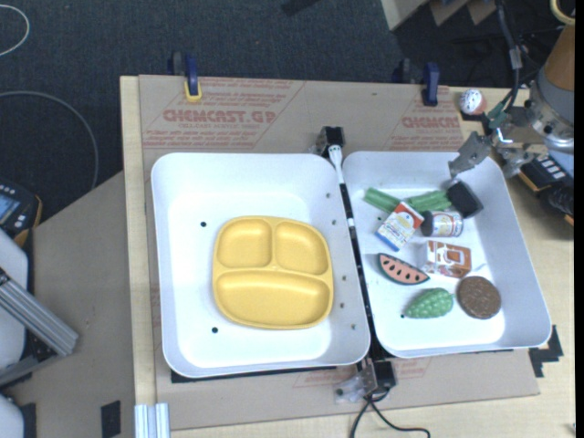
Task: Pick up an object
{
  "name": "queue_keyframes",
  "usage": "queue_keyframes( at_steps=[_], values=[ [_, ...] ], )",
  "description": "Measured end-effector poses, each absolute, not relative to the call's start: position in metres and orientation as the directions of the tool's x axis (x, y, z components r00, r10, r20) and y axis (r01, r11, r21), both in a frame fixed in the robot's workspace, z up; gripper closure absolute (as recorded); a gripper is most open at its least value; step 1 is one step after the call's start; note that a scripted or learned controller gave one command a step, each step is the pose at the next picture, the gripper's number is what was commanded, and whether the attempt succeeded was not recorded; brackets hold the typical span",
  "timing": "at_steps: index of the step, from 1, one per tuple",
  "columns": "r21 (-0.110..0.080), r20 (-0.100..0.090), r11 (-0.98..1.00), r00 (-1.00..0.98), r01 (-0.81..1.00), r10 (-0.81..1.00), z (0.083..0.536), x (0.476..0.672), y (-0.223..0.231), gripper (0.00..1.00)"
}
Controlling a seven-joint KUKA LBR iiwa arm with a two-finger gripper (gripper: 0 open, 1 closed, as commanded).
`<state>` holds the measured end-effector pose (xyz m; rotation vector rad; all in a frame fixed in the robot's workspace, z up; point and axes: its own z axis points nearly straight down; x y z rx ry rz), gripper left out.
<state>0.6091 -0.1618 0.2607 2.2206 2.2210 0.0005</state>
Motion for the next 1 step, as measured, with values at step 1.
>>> queue_keyframes(
  at_steps=[1],
  values=[
    [0.006, 0.002, 0.007, -0.007, 1.0, 1.0, 0.3491, 0.52, -0.0915, 0.0]
  ],
)
